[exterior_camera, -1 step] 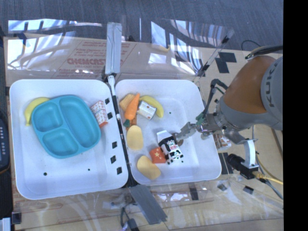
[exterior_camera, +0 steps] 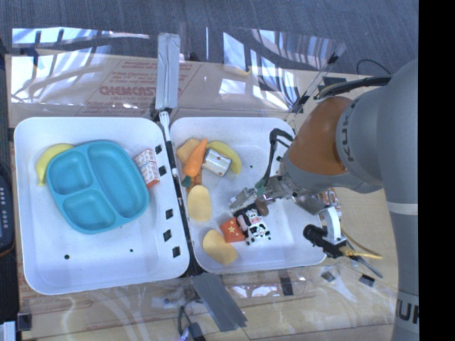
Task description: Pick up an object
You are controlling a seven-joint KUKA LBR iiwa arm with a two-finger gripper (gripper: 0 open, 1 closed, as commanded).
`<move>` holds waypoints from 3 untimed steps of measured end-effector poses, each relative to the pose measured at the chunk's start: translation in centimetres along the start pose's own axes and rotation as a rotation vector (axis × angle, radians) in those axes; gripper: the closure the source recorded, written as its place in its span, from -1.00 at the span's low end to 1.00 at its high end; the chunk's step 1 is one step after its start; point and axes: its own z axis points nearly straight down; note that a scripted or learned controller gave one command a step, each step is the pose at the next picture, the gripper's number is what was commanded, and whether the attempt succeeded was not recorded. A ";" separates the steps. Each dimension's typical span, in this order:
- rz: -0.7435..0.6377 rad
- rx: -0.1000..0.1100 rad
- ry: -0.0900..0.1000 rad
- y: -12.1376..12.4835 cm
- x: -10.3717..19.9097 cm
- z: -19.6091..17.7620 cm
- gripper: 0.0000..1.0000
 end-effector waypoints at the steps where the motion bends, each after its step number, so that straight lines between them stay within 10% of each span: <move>1: 0.238 -0.003 -0.001 -1.2 2.6 0.4 -1.00; 2: 0.235 -0.002 0.000 -1.1 2.6 -0.5 1.00; 3: 0.119 0.001 0.004 -3.4 9.8 -11.5 1.00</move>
